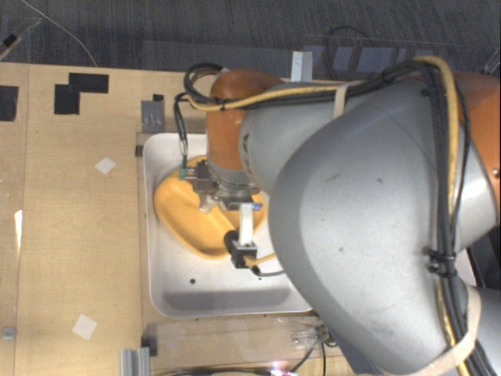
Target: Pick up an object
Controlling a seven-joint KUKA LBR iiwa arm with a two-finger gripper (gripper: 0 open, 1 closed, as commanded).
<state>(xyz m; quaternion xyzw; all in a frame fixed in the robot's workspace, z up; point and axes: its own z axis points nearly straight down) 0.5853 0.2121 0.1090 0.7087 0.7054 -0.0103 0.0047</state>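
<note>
Starting at the left, the worktop (70, 233) carries only fixed black markings (78, 91) and two pale squares (106, 164) lying flat; none of these affects the pick. A grey bracket (153, 114) stands at the upper left corner of the white bin (168, 288), outside its wall and apart from the tool's position. Inside the bin, the yellow object (178, 210) lies on the floor in the upper left part, close to the left wall, and appears to be the only candidate for the task. The tool (218, 198) sits low over the right side of this object, at or very near its surface. You cannot tell whether the tool is apart or together, because the wrist covers it from above. Judge the task as at the grasp stage: the approach looks complete, the object rests on the bin floor, and the lift is not yet done. Treat a secure grip as unconfirmed. The orange band (227, 131) and the grey arm (376, 225) cover everything further right, so you cannot check that region for obstructions. The nearby left wall could limit clearance if the object slides on contact.
</note>
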